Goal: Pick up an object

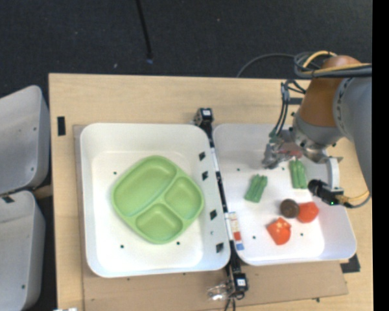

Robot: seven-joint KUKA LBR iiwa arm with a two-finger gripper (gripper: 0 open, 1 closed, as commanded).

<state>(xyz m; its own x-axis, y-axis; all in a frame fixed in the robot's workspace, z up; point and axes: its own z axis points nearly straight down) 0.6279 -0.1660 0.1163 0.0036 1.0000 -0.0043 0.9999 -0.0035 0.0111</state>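
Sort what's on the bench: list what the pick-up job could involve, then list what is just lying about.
Job:
gripper
two green pieces
brown round object
two red pieces
right bin, holding them

Lying about:
green divided plate
left bin, holding the plate

Green pieces (255, 188), brown ball (289, 207) and red toys (279, 230) lie loose in right bin (246, 251).
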